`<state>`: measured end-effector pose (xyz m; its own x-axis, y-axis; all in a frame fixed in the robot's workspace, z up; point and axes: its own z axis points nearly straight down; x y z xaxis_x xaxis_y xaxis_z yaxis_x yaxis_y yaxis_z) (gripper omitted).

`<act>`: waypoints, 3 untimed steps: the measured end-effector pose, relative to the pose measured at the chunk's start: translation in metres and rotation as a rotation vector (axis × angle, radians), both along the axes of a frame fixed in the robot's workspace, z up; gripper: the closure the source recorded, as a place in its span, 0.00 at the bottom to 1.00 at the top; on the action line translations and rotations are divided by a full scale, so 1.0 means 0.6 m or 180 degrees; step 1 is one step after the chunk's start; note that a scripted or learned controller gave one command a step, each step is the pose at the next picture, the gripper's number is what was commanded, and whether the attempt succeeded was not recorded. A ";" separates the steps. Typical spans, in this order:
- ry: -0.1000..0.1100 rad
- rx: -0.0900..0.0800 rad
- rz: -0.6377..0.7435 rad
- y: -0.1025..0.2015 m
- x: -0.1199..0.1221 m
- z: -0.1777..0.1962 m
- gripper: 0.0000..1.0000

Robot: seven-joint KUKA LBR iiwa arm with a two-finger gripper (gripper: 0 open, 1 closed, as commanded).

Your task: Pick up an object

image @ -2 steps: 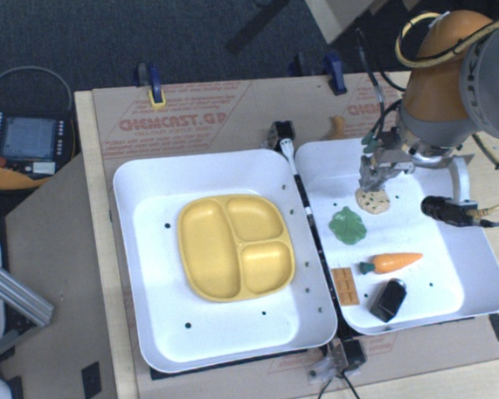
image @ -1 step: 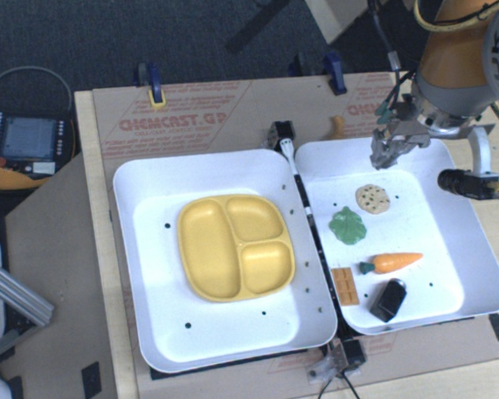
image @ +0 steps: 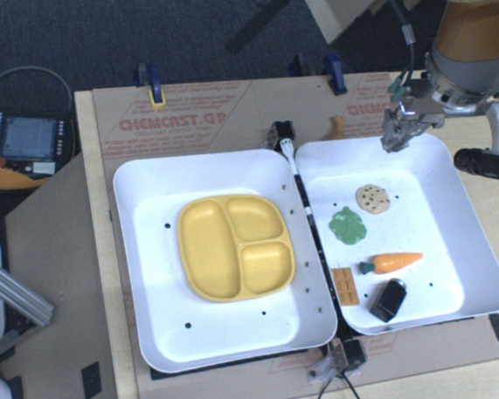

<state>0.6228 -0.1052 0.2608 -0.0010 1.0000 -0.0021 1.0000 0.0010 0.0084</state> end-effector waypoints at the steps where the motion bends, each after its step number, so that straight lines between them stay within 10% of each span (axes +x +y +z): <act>1: 0.0014 0.0006 0.0012 0.085 0.026 -0.004 1.00; 3: 0.0038 0.0015 0.0019 0.273 0.043 -0.044 1.00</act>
